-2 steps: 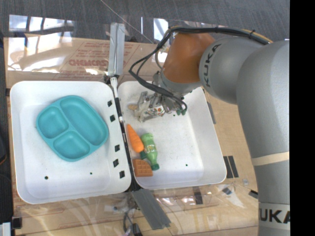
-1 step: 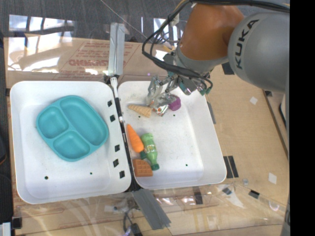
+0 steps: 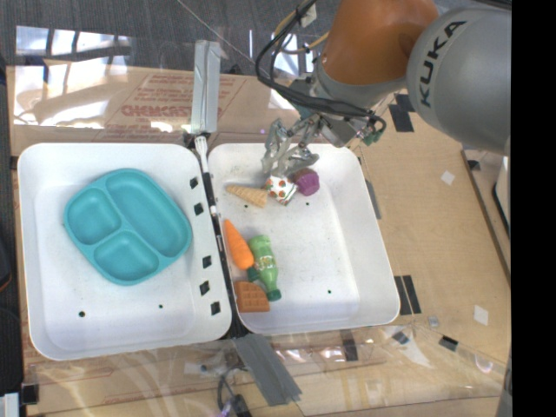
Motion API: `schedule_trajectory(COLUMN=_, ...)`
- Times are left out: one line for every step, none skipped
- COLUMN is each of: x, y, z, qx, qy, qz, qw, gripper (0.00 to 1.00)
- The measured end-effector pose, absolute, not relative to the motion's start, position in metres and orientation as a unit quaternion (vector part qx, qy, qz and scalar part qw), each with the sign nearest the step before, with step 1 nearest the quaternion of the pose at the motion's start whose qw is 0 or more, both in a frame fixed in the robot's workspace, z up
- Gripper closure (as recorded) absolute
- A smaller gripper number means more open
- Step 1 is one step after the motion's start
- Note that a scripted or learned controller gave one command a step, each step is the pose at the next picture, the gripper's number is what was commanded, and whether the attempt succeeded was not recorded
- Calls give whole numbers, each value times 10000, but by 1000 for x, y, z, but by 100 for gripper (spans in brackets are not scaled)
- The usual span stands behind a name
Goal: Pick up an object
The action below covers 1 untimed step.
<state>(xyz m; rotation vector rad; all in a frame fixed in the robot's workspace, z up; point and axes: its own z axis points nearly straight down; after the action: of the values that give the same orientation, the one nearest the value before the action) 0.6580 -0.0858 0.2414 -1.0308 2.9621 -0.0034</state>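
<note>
Cardboard covers the surface under two white bins (image 3: 373, 259). Jaws (image 3: 280, 170), state unclear, hover above a small, light, stiff toy (image 3: 281, 189); grip its sides.

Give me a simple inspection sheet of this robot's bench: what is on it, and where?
Surface: two shallow white bins side by side, left bin and right bin, on a brown bench.
Job's things: in the right bin, a tan toy cone, a small white-and-red toy, a purple round toy, an orange toy carrot, a green toy bottle and a brown waffle-like square.
Clutter: a teal plastic divided plate in the left bin.
Grippers: the metal two-finger gripper hangs over the right bin's far edge, just above the white-and-red toy.
Cables: black cables loop beside the orange wrist band.
Surroundings: printed cardboard behind the bins.
</note>
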Motion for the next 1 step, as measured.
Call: schedule_trajectory(x=637, y=-105, z=244, qx=-4676, qy=8839, qz=0, qw=2, gripper=100)
